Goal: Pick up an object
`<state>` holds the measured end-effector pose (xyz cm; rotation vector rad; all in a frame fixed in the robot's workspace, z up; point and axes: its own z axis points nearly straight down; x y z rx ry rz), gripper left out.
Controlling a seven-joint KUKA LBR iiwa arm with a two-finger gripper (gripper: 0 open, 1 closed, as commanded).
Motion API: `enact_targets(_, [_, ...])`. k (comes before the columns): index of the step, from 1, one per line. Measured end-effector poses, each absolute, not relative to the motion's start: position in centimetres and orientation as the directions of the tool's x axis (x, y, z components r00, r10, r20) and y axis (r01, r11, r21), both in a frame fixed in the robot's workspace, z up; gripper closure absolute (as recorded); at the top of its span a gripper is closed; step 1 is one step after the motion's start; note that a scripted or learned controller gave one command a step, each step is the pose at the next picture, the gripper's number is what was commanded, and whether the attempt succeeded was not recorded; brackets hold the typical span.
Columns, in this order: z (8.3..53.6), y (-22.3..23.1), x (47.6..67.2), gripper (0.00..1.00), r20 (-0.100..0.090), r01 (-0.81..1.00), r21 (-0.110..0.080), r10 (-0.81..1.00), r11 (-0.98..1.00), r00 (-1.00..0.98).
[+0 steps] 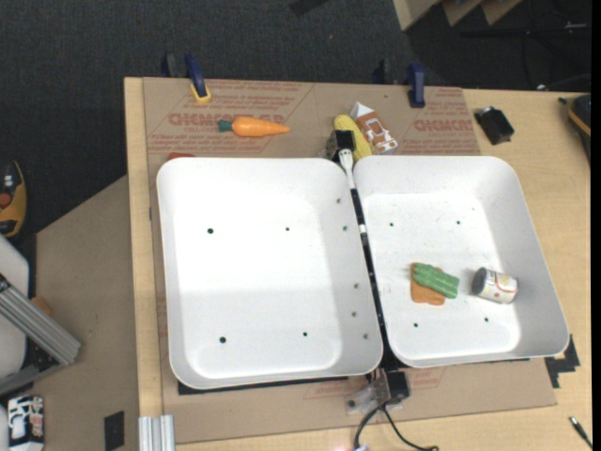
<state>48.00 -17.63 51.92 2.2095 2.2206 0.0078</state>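
Observation:
In the right bin (pixel 507 186) lie two toys toward its front. A green ridged piece (pixel 436 279) rests on top of a small orange piece (pixel 427 294). Just to their right a small silver and white can (pixel 493 286) lies on its side. Behind the bins, on the cardboard, sits an orange toy carrot (pixel 255 128) with a green tip. A yellow toy (pixel 348 135) and a brown and white packet (pixel 375 131) lie at the back between the two bins.
The left bin (pixel 197 195) stands beside the right one, their rims touching along the middle. Two blue clamps (pixel 196 76) (pixel 415 84) hold the cardboard at the back edge. A black block (pixel 494 125) lies on the bench at the back right.

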Motion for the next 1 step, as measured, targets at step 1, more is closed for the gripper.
enact_targets(1, [52.69,-17.89,48.03,1.00,-0.005,1.000,0.008,1.000,0.001,-0.001])
